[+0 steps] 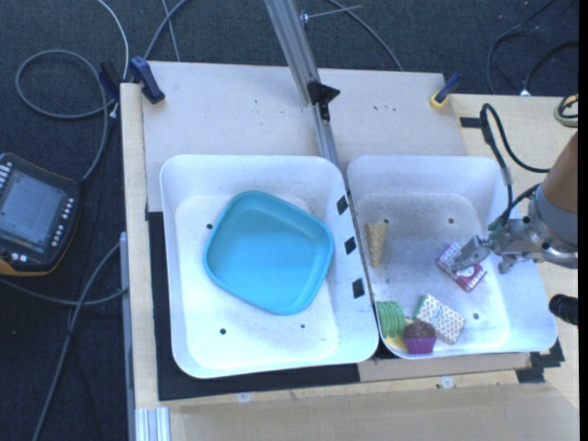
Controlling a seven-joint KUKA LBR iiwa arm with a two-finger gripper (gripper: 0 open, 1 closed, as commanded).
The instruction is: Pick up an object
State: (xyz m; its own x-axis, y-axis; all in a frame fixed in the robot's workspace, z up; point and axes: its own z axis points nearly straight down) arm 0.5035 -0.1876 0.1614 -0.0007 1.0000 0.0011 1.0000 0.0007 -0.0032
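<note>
My gripper (pixel 473 257) reaches in from the right over the right bin (pixel 418 177), its fingers right at a small pink-and-white packet (pixel 459 265) lying on the bin floor. Nearer the front of the same bin lie a checkered white-and-tan packet (pixel 442 318), a purple cupcake-shaped toy (pixel 420 336) and a green piece (pixel 391 317). A tan cone (pixel 377 241) lies near the bin's left wall.
The left bin (pixel 184 200) holds a light blue square plate (pixel 268 251). A metal pole (pixel 296 39) slants over the divide between the bins. Cables run along the bench's right side (pixel 496 141), and a teach pendant (pixel 32 214) sits off the bench at left.
</note>
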